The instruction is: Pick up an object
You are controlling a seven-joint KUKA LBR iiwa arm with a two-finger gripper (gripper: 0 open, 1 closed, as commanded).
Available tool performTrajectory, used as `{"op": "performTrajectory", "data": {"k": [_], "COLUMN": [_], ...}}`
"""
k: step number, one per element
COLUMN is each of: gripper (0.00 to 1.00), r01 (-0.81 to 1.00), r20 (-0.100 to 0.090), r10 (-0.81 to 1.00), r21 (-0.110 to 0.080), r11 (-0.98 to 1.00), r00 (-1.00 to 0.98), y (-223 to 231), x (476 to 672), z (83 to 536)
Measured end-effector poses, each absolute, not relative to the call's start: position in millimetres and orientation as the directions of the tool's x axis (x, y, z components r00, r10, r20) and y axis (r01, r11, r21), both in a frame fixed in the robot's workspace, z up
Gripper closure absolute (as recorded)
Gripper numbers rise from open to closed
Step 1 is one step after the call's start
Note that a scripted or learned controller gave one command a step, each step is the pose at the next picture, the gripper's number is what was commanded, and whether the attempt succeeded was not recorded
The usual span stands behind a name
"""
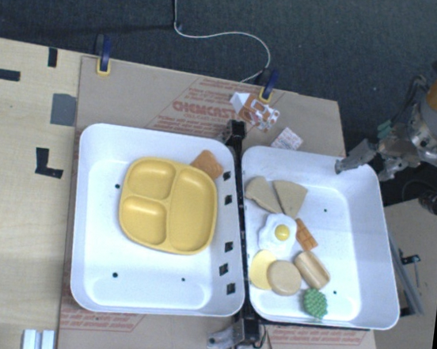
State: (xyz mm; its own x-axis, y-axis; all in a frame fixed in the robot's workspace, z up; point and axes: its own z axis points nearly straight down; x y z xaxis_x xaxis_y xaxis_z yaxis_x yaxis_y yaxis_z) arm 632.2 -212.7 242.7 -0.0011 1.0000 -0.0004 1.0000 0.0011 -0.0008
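Parked at two o'clock above the right bin (371, 230), the gripper (353, 162), jaw state unclear, probably awaits descent toward the fried egg (279, 234).

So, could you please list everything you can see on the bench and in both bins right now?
Bins: two, white, side by side on cardboard.
Divided plate: one, yellow, left bin.
Toast piece: one, orange-brown, left bin, at the plate's upper right.
Bread slices: two, tan, right bin, upper left.
Fried egg: one, white and yellow, right bin.
Carrot stick: one, orange, beside the egg.
Round discs: two, yellow and tan, overlapping.
Bread roll: one, tan.
Broccoli: one, green, right bin's near edge.
Clamps: two, blue and yellow, cardboard's far edge.
Hand: one, grey, over the right bin's upper right corner.
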Motion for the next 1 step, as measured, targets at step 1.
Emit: {"op": "performTrajectory", "data": {"k": [1], "gripper": [0.0], "r01": [1.0], "r20": [0.004], "r10": [1.0], "r21": [-0.011], "r11": [0.005], "r00": [-0.005], "y": [-135.6], "x": [581.1], "z": [79.1]}}
